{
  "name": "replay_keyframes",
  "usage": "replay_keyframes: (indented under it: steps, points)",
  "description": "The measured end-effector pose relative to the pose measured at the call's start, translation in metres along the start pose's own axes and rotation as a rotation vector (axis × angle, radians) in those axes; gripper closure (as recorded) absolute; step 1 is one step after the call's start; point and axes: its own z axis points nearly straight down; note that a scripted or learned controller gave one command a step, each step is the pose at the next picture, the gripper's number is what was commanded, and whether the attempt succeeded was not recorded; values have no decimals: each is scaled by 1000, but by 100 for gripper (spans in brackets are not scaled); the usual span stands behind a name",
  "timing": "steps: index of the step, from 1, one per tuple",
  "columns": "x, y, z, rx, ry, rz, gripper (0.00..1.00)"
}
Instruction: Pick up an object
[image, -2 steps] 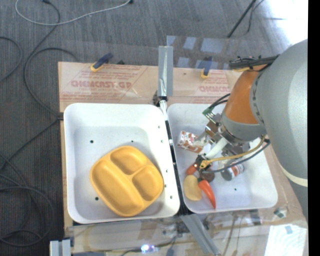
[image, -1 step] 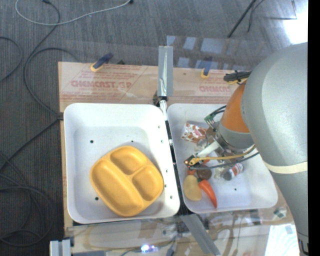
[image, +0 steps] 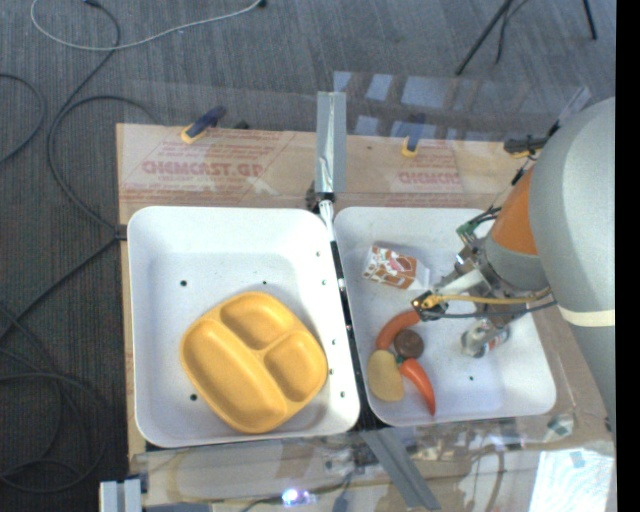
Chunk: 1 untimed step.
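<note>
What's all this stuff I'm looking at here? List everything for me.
Bins: two, white, side by side on the bench.
Divided plate: one, yellow, in the left bin.
Snack packet: one, red and white, right bin, upper part.
Peppers: two, red-orange, right bin, lower left.
Potato: one, tan, beside the peppers.
Round piece: one, dark brown, between the peppers.
Clamps: two, yellow, bench's far edge.
Cables: several, black and white, on the floor.
Arm: one, grey with orange band, over the right bin.

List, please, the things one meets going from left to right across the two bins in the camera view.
Yellow divided tray in the left bin → potato in the right bin → small snack packet, farther back → gripper. The round brown piece and the two red-orange peppers overlap near the potato, so I leave them out.
</note>
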Motion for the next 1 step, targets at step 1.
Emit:
replay_keyframes:
  steps: [1]
  points:
    - [55,-29,17,-30,7,66,0]
